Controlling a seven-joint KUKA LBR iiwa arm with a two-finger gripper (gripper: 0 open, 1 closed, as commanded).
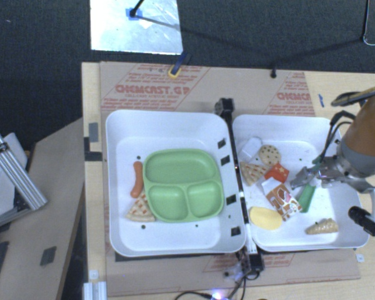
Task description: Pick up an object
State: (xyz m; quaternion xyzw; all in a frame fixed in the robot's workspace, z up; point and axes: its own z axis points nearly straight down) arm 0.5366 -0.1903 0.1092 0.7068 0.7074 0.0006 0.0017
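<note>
Highest above the bench and so closest to the lens: grey arm (369, 136) with its orange band, well to the right of the green divided plate (183, 185). Reaches in over the right bin's (300, 133) far-right side. Ends in the gripper (305, 179), low over that bin, on the opposite side of the centre divider (234, 180) from the plate. Open or closed: cannot tell at this size. Nothing visibly clamped.

Crowded just around the gripper, all right of the plate:
- green piece (306, 197), just under the tip, possibly touching it
- red carton (276, 172), just on the plate side of the tip
- orange-and-white packet (282, 200), beside the green piece
- yellow lump (265, 218), near the front rim
- tan wedge (322, 227), close to the front rim, farthest from the plate
- cookie (270, 154), lattice wafer (253, 172) and white block (251, 147), nearest the divider

Bare white floor along the right bin's back edge and in its far-right part beneath the arm.

Fills most of the left bin (169, 120), that plate, compartments bare. Sausage (137, 178) and triangular cracker (140, 211) just off its left edge, cracker touching or nearly so. Wide bare strip behind the plate, narrow one in front.
</note>
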